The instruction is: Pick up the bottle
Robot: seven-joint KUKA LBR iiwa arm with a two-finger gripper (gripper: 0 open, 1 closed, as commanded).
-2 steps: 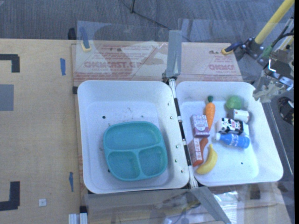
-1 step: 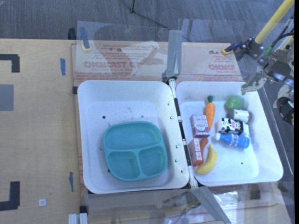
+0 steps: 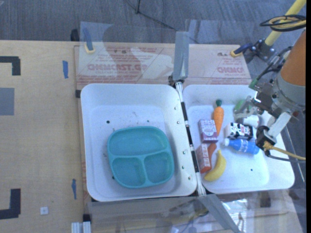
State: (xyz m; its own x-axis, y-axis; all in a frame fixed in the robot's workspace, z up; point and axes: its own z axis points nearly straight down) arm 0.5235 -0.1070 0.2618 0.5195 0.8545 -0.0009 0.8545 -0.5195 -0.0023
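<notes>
You have the wooden bench [image 3: 39,154] spread under everything, and on it the left bin [image 3: 97,106] and the right bin [image 3: 252,178] sit side by side with their inner rims touching. In the left bin you see a teal plate [image 3: 141,157] with three compartments, lying flat near the front. The arm [image 3: 291,81] comes in from the right, and its gripper [image 3: 252,111] hangs over the far right part of the right bin; you cannot tell from this view whether it is open or closed, and nothing can be seen held in it. In the right bin, a banana [image 3: 217,166] curves along the front, just beside a red carton [image 3: 204,157] that lies against the left wall. Behind those, a carrot [image 3: 218,119] points toward you with its green top away, and a pink carton [image 3: 208,130] lies just to its left. Your bottle [image 3: 243,145] is blue with a white cap, lying on its side in the middle right of that bin, cap toward the banana. A small black-and-white item [image 3: 240,130] sits just behind it, close under the gripper, and a small green item [image 3: 239,105] lies farther back
</notes>
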